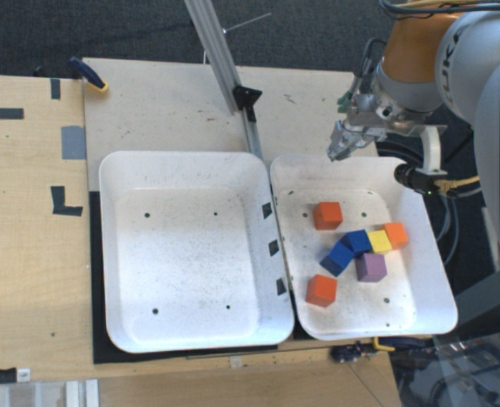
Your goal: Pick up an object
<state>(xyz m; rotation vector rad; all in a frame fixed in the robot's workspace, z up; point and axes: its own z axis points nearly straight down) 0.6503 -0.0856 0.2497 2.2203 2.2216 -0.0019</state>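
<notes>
The right bin (pixel 419 312) holds several small blocks. An orange-red cube (pixel 327 215) lies near its middle back, and another orange-red cube (pixel 321 290) lies toward the front. Two blue blocks (pixel 345 251), a yellow block (pixel 380 242), an orange block (pixel 396 234) and a purple block (pixel 370 267) cluster between them. My gripper (pixel 343 146) hangs above the back rim of the right bin, up and right of the rear orange-red cube, apart from all blocks. Nothing shows between its fingertips.
The left bin (pixel 114 227) sits beside the right one, sharing a middle rim. A slanted metal rail (pixel 220 49) runs from the top down to the bins' back junction. A blue-and-yellow tool (pixel 89 74) lies at the bench's far left back.
</notes>
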